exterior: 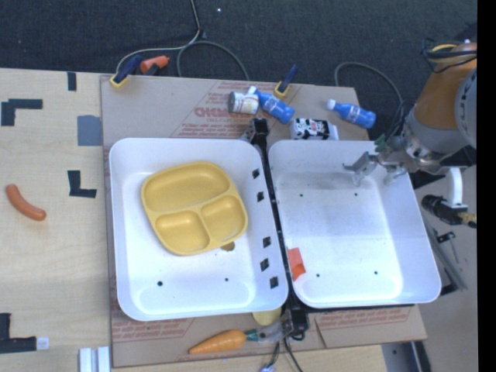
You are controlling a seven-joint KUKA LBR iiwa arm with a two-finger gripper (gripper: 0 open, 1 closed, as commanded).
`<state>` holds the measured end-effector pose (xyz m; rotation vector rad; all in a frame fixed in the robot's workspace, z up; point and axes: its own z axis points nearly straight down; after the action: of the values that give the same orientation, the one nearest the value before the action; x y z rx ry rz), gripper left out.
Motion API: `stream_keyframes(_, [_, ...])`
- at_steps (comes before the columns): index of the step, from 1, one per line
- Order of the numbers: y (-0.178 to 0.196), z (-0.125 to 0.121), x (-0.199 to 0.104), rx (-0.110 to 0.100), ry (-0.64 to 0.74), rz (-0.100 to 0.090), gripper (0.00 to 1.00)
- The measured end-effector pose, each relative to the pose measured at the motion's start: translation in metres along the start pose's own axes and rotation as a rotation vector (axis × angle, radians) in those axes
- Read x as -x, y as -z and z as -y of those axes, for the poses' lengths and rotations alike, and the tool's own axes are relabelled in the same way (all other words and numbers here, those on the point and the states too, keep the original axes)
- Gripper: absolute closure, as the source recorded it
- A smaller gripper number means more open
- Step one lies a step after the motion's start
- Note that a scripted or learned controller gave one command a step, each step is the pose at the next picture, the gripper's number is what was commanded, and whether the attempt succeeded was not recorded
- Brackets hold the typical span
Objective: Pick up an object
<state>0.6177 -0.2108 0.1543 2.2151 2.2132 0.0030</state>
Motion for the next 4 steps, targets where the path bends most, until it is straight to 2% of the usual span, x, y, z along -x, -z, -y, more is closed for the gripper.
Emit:
stream_keyframes(1, [-0.07, 0.039, -0.073, -0.006, 0.005, -0.001, 0.0])
stream_keyframes(2, [-0.068, -0.03, -0.118, -0.003, 0.008, -0.005, 0.0])
stream_keyframes(3, [-0.069, -0.051, -0.114, -0.008, 0.004, -0.006, 0.0])
stream_keyframes(4, [-0.059, -0.051, -0.113, -0.008, 0.004, -0.003, 1.0])
